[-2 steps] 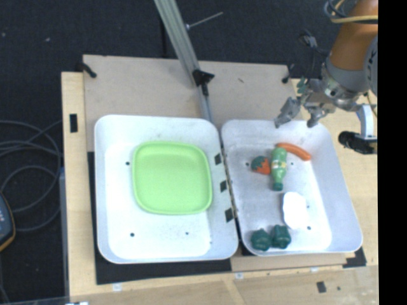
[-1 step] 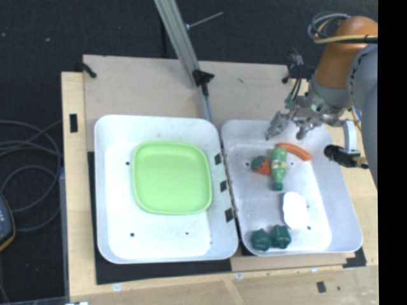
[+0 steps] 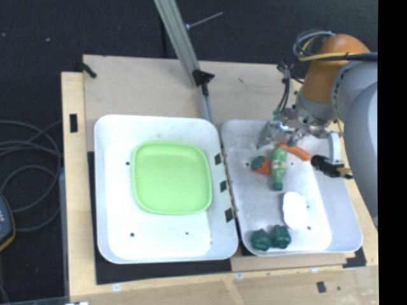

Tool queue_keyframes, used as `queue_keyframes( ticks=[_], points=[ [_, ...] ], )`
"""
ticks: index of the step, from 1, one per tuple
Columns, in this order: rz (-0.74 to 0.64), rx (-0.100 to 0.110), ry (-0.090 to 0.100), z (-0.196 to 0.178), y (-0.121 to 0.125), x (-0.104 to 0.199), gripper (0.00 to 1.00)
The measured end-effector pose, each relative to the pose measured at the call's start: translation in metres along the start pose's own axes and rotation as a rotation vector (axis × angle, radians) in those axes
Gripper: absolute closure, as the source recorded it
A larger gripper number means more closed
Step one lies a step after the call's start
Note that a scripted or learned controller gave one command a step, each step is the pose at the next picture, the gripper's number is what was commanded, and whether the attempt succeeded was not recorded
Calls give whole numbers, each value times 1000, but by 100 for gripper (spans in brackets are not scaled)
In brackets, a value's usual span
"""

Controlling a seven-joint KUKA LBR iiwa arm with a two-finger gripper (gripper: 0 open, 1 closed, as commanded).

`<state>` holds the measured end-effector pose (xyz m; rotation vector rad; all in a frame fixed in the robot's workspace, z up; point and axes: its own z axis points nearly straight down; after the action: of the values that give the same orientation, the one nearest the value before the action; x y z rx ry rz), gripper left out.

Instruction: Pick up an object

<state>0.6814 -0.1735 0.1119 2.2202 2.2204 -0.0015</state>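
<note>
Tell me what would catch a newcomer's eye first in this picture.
The flat, square, lime-green plastic plate lying in the middle of the left shallow white bin stands out most. Next comes the grey arm with its orange band reaching in from the right, its claw hanging above the upright green plastic bottle in the right shallow white bin.

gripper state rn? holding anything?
Gripper: above the top of the right bin, just over the green bottle; open or closed cannot be told, nothing visibly held.
</note>
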Motion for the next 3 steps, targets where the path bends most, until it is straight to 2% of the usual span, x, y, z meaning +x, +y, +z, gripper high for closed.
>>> queue_keyframes(
  ticks=[1,2,3],
  points=[
    [0,-7,-2,7,2,-2,0],
    [0,-9,-2,-5,2,-2,100],
    [0,-4,1,-48,7,-4,100]
  ],
)
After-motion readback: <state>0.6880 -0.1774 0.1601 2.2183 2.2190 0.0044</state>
